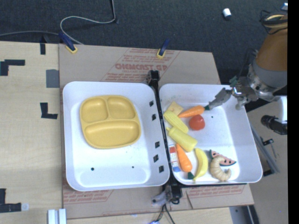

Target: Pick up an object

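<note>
Camera view: I read the gripper (216, 101) over the right bin (243, 139), nothing held; finger spread I cannot tell. Toy carrot (191, 111) lies just beyond its tip, toward the bin divider, long axis roughly in line with my approach.

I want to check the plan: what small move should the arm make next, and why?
Probably lower the claw a little onto the carrot. Its tip hangs just at the carrot's right end in the right bin, and nothing is seen held yet.
</note>
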Robot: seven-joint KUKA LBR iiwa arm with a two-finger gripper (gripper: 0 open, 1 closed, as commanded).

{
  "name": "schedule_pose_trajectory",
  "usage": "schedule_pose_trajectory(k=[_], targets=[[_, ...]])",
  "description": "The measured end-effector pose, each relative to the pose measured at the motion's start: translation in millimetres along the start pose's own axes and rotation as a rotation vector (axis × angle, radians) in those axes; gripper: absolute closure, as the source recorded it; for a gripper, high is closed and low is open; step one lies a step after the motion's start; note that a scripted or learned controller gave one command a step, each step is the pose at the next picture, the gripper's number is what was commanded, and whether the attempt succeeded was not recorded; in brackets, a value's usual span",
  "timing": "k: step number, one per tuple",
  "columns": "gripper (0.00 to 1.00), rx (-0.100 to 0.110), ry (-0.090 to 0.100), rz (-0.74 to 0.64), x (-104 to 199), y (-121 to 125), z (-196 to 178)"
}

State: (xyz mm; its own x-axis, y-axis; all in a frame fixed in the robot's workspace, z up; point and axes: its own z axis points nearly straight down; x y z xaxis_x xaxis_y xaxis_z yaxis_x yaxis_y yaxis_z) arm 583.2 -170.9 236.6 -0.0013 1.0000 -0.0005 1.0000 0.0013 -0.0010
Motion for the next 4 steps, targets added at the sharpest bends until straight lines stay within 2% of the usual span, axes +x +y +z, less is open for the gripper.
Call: schedule_pose_trajectory(k=[1,2,3,4], targets=[[0.00,0.003,0.001,0.000,27,9,128],[0.00,-0.001,0.000,0.001,60,-34,151],[0.00,-0.001,0.000,0.000,73,59,152],[1.00,0.004,0.000,0.001,73,59,142]])
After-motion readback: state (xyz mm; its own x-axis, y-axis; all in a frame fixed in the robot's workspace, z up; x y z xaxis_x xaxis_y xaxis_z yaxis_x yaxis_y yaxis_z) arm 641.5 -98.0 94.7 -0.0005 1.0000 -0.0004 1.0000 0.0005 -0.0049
